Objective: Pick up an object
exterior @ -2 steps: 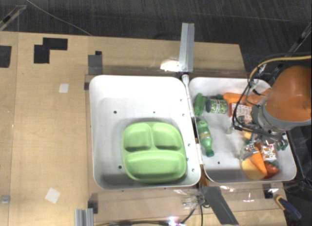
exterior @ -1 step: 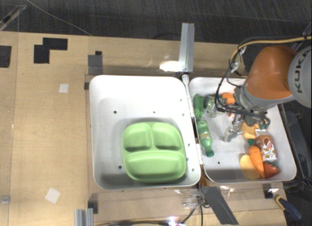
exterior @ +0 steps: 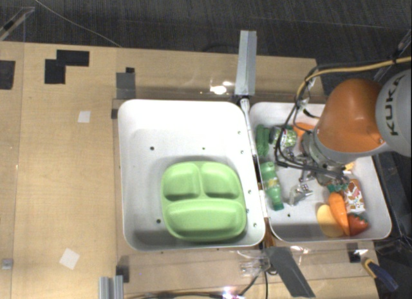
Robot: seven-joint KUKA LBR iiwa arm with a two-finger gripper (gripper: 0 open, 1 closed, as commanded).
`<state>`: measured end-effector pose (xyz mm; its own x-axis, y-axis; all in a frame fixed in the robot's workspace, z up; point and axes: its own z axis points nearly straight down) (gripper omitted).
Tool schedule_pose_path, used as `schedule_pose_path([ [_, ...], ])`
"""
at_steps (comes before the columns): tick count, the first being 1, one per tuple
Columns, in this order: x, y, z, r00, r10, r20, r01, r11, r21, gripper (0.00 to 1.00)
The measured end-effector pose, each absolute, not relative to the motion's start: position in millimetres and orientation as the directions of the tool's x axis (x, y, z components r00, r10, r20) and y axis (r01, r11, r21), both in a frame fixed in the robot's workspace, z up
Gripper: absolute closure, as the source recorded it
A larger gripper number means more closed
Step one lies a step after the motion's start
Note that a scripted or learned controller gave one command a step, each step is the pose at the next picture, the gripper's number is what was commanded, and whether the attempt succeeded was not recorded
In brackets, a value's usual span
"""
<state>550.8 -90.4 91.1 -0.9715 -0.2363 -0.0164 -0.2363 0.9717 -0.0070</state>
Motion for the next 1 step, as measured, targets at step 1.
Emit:
schedule_pose_path([
  [1, 605.4, -104.1, 89.4, -0.984, -0.177, -0.014, -0.177, 0.984, -0.003, 0.0],
])
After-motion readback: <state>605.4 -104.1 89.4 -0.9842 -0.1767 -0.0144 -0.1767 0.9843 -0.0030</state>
